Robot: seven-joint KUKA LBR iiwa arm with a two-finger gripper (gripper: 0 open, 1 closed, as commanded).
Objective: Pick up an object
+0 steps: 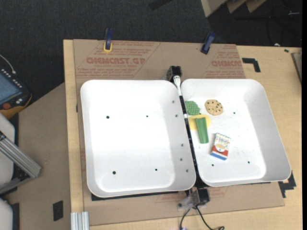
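Observation:
The right bin [259, 104] holds several small objects near its left side. A round chocolate-chip cookie [214, 107] lies toward the back. A green textured piece [192, 108] sits by the bin's left wall. In front of it a green stick-shaped object [202, 129] rests over a yellow piece [193, 124]. A small white, red and blue box [220, 146] lies closer to the front.
The left bin [96, 109] sits beside the right one on a brown cardboard sheet [144, 56]. Two clamps [108, 41] [207, 43] hold the sheet's far edge. A black bracket [173, 73] joins the bins at the back, and a cable connector [197, 198] is at the front.

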